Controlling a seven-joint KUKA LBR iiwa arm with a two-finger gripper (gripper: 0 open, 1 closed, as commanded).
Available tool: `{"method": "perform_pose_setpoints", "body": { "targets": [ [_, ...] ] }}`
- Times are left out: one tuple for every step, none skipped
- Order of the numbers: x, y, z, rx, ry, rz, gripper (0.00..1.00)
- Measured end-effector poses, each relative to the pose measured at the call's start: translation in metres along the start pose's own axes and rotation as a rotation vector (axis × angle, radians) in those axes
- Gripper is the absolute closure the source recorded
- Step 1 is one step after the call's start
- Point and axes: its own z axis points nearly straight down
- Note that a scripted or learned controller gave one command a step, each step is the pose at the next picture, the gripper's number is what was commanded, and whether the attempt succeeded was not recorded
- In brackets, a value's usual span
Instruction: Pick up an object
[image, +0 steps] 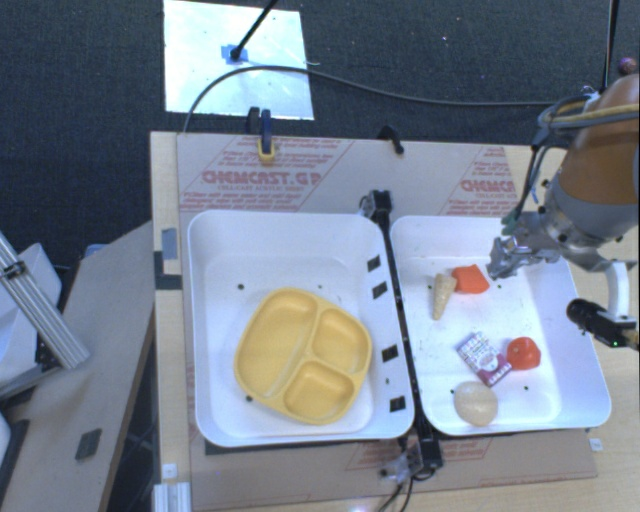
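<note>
Where the fingers (503, 258) come down in the right bin (575, 345), I can't tell from here whether they are parted or closed, and nothing shows between them. They hang just beside the right edge of the orange block (470, 279), which lies in the upper half of that bin, close to a cream cone (442, 295) on its left. That block looks small, stiff and light, probably smooth plastic, so I'd take it across its two short flat sides, not by a corner. Nearer the front lie a printed packet (482, 358), a red piece (523, 352) and a pale rounded lump (476, 403). Above the fingers the grey wrist bends down steeply, and the arm (600, 170) with its orange band reaches in from the right. A yellow divided tray (302, 355) sits in the left bin (215, 300).
</note>
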Motion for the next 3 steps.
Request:
{"method": "perform_pose_setpoints", "body": {
  "targets": [
    [0.054, 0.0, -0.007, -0.001, 0.001, -0.001, 1.0],
    [0.113, -0.001, 0.006, 0.001, 0.001, -0.001, 1.0],
    [0.171, -0.01, 0.001, 0.0, 0.001, -0.002, 1.0]
  ]
}}
